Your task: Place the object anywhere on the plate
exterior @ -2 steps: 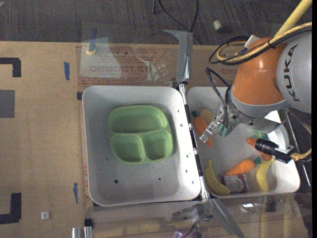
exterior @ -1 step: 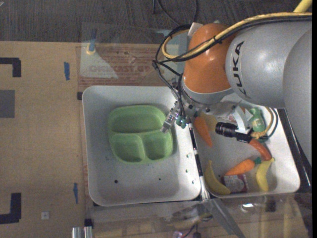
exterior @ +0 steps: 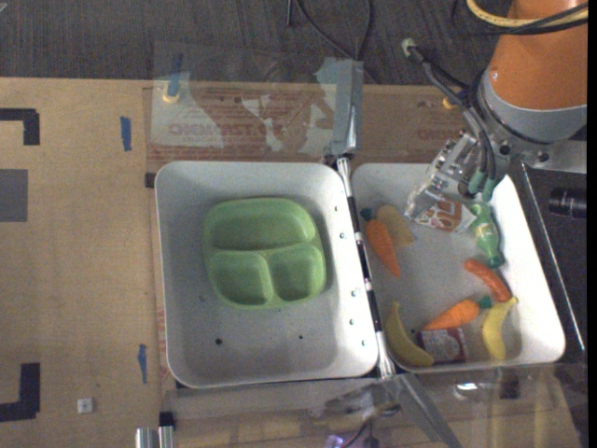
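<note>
Cardboard-topped counter, and your jaws hover over the right bin's point(exterior: 550, 343) packet point(exterior: 438, 215), grip unreadable, so it could miss the plate point(exterior: 264, 252).

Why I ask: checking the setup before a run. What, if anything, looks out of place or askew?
Nothing stands out. The green three-compartment plastic plate sits flat in the left white bin; the toy foods lie loosely scattered inside the right white bin.

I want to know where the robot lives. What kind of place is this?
Probably a robot test lab, not a kitchen. A cardboard-covered bench holds two white bins, taped in place. One has a green plate, the other toy food like a carrot and banana. Cables trail across the floor.
</note>
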You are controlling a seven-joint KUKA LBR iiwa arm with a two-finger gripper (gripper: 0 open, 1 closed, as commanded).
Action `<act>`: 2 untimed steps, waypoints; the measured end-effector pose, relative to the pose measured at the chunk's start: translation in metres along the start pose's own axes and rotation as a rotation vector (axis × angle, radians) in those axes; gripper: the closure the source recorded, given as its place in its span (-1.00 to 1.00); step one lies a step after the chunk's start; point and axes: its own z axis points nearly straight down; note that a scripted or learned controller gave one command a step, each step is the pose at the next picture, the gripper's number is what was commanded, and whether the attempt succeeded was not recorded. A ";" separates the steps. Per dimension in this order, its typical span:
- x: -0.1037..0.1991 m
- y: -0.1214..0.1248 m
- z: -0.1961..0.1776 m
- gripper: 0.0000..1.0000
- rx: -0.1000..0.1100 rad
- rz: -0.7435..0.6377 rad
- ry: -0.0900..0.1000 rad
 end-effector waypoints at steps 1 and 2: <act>0.013 -0.023 0.156 1.00 0.000 -0.041 0.002; 0.002 -0.040 0.105 1.00 0.000 -0.020 0.000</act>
